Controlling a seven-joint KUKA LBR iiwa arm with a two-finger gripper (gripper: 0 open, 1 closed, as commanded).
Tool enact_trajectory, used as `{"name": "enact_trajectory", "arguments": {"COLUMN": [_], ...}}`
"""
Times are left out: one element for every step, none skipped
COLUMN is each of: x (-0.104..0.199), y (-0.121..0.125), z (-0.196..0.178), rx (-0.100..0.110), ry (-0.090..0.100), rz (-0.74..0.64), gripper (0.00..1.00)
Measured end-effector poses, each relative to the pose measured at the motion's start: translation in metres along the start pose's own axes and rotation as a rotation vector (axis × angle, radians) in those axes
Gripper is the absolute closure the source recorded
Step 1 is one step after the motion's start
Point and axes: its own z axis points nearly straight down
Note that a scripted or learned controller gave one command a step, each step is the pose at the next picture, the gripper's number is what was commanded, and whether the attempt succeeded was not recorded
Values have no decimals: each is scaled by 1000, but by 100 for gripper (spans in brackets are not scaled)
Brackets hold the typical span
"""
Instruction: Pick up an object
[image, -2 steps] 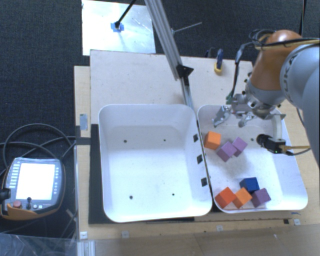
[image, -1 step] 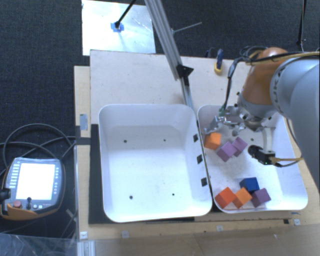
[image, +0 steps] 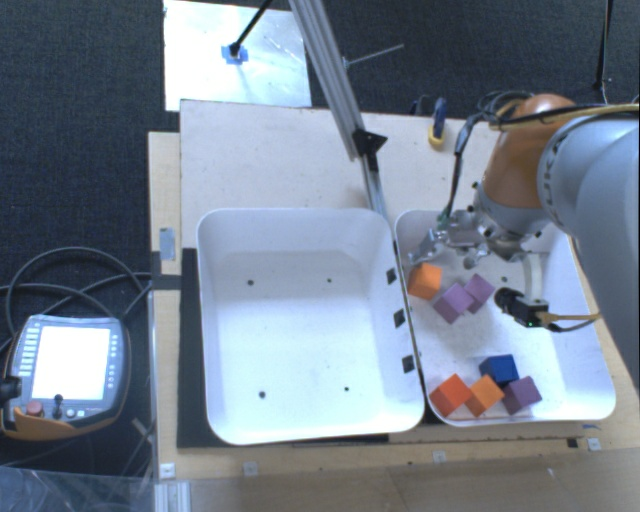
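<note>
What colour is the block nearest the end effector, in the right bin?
Orange, seen in the camera view, just below the end effector.

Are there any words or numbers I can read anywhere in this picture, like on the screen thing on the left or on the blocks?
No text can be read here.
The handheld controller has a bright white screen and small rows beside it, too blurred to read.
The coloured blocks, such as the orange block and blue block, show plain faces.
The white bins bear only dark dots, no writing.

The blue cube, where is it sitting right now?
The blue cube lies in the right bin, near its front edge, touching the orange cube and the purple cube just in front of it.
</note>
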Motion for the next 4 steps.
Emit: {"name": "enact_trajectory", "arguments": {"x": [1, 4, 0, 5], "y": [1, 5, 9, 12], "z": [-10, -55, -99, -145], "rx": [-3, 10, 9, 9], "ry": [2, 1, 0, 0], "rz": [-1, -2, -1, -3], "gripper": [100, 100, 100, 100]}}
